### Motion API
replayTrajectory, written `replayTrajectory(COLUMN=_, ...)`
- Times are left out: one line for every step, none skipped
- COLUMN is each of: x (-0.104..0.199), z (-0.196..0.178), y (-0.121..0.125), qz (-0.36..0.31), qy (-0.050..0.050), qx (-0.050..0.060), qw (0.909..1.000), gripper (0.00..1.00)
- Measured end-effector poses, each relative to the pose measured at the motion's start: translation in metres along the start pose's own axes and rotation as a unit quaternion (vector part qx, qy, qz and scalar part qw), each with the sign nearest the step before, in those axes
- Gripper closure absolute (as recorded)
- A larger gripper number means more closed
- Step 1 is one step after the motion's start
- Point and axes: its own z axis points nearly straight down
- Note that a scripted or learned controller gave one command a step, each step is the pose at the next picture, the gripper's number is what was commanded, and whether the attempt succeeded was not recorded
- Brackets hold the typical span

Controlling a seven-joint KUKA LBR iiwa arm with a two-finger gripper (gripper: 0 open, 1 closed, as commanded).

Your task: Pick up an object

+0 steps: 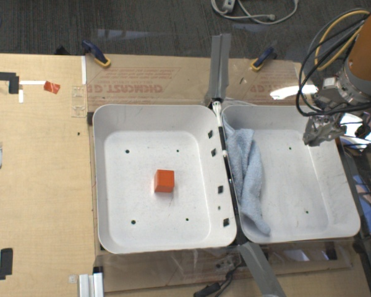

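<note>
An orange-red block (164,181) lies near the middle of the left bin (111,166). A pale blue cloth (246,175) is crumpled along the left side of the right bin (334,197), running from its far corner toward the front. My gripper (317,132) hangs at the right bin's far right corner, over its rim, well away from both the cloth and the block. Nothing shows between its fingers.
A grey divider (220,73) stands between the bins at the back. Two clamps (96,52) hold the cardboard behind the bins. Yellow and black cables (321,48) loop off the arm at the right. A wooden board (37,166) lies left of the bins.
</note>
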Motion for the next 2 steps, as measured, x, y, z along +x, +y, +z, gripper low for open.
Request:
replayTrajectory(x=-0.0173, z=0.0466, y=-0.0054, qz=-0.17, qy=0.0, qx=-0.002, qw=0.9855, gripper=1.0)
replayTrajectory(x=-0.0173, z=0.0466, y=-0.0055, qz=-0.17, qy=0.0, qx=-0.001, qw=0.9854, gripper=0.0)
